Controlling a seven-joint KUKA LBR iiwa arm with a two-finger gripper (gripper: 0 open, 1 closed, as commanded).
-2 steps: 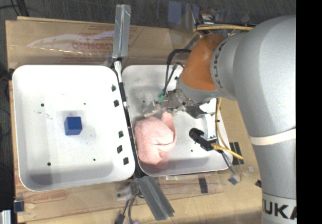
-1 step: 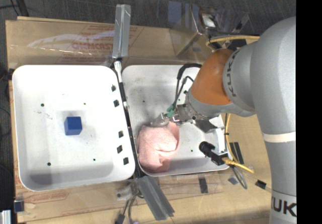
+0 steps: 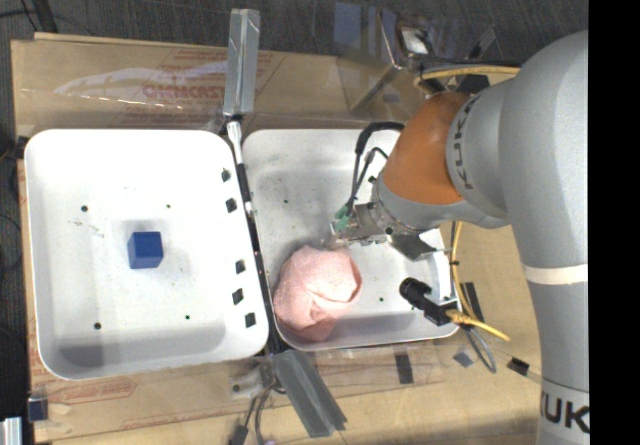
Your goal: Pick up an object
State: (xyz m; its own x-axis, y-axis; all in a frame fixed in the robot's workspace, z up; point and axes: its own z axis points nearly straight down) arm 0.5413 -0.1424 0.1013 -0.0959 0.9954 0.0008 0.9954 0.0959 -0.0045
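Over the right bin (image 3: 300,158), gripper (image 3: 352,230) sits just above the pink cloth (image 3: 315,291), which lies at the bin's near edge. Can't tell its grip state. Blue cube (image 3: 146,248) in left bin (image 3: 60,158).

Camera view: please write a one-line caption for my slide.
Arm reaches into the right bin beside a pink cloth; a blue cube lies in the left bin.

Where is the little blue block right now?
The blue block sits alone in the left bin, near its middle. It is far from the pink cloth and the arm, which are in the right bin.
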